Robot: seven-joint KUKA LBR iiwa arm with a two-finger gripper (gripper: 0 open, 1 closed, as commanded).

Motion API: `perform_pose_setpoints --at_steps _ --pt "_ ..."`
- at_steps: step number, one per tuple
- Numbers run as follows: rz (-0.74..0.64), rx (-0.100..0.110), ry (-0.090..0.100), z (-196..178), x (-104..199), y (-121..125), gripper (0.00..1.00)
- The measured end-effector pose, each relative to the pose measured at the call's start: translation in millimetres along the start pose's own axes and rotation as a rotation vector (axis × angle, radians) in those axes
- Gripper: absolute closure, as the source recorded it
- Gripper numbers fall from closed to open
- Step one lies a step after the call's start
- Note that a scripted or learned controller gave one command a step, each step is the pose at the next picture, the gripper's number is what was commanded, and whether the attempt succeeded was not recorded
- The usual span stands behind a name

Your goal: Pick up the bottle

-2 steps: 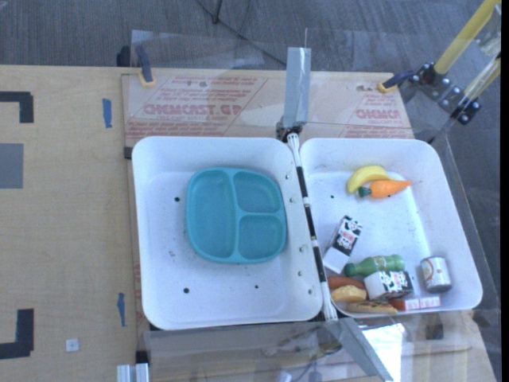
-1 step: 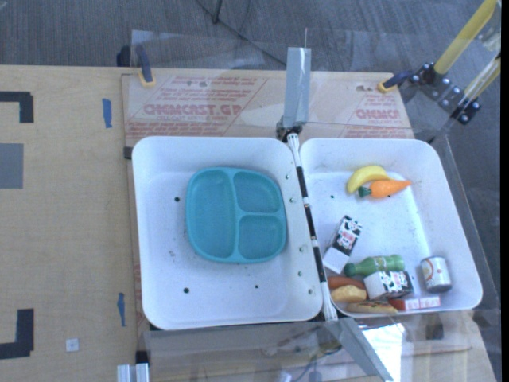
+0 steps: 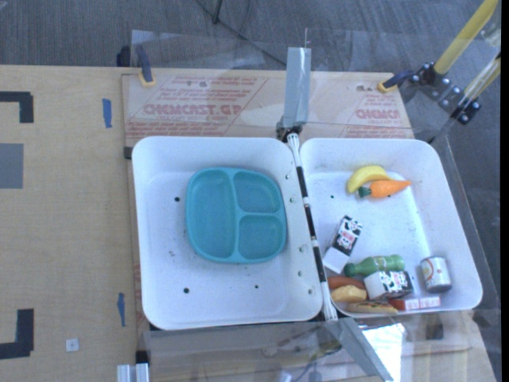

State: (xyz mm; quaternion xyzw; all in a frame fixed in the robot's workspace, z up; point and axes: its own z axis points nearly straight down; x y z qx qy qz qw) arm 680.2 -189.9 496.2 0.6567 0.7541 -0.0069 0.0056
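The two white bins sit side by side on the bench. The left bin (image 3: 155, 213) holds a teal divided tray (image 3: 236, 214) lying flat near its middle. The right bin (image 3: 433, 165) holds the smaller things: a banana (image 3: 363, 176) and a carrot (image 3: 387, 188) touching each other near the far wall, a small black-and-white carton (image 3: 345, 236) tilted by the divider, and a crowded cluster along the near wall.

The bottle (image 3: 374, 266) is in that cluster, a green one lying on its side. Just beside it on its near side is a second small carton (image 3: 390, 282), with a tin can (image 3: 434, 273) to the right and some yellow and red food pieces (image 3: 352, 291) against the near left corner.

It looks like a light, stiff plastic toy with a smooth rounded body, so likely to roll or slip. The best hold would be across the middle of its body, fingers closing on its two long sides, though the near side is crowded by the carton.

I cannot tell the state of the gripper
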Motion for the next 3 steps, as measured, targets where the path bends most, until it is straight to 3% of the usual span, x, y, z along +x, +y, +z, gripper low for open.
perform_pose_setpoints --at_steps 1,2,3 --pt "-0.003 0.0 -0.003 -8 1 2 1.0" --pt "0.173 0.004 0.019 64 27 -9 1.0" --pt "0.143 0.005 0.019 62 113 3 1.0"
